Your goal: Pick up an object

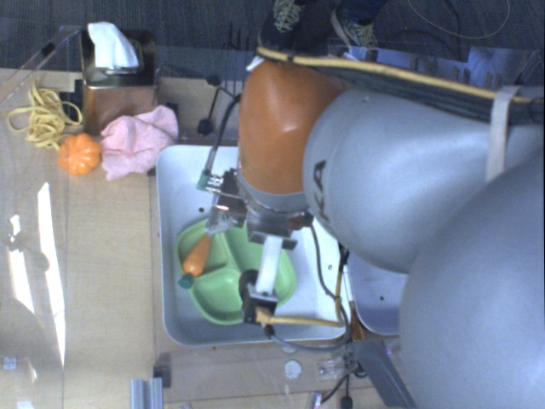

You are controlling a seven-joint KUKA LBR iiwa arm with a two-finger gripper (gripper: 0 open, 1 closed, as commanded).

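Observation:
A green divided dish (223, 290) lies in the left white bin (174, 186), toward its near side. An orange carrot (197, 256) with a teal end rests on the dish's left rim. The arm's orange band and wrist hang directly over the dish, and my gripper (223, 220) reaches down at the dish's upper left, just right of the carrot's top end. The wrist covers most of the gripper.
Left of the bin on the wooden bench lie a pink cloth (136, 139), a small orange pumpkin (79, 153), a yellow cord (38, 116) and a brown tissue box (115, 79). The right bin (375, 301) is mostly hidden under the arm.

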